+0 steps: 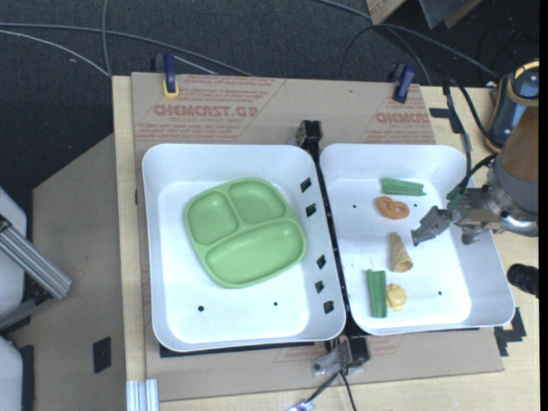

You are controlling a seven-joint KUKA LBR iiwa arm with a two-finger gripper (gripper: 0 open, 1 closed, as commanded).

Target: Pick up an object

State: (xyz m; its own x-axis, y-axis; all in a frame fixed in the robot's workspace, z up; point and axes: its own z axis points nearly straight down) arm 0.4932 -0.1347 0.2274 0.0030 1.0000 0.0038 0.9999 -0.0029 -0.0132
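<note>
The right bin (445,268) holds several small toy foods: a green stick (402,187) at the back, an orange pretzel-like piece (394,207), a tan cone (400,253), a green stick (377,293) at the front and a yellow piece (396,296) beside it. My gripper (431,228) hangs over the right half of this bin, to the right of the pretzel and the cone. Its fingers are spread apart with nothing between them.
The left bin (171,298) bears a green divided plate (247,231). Black clips (312,221) line the seam between the bins. The arm's grey body (514,178) covers the right bin's right rim. Cables lie on the dark floor behind the bench.
</note>
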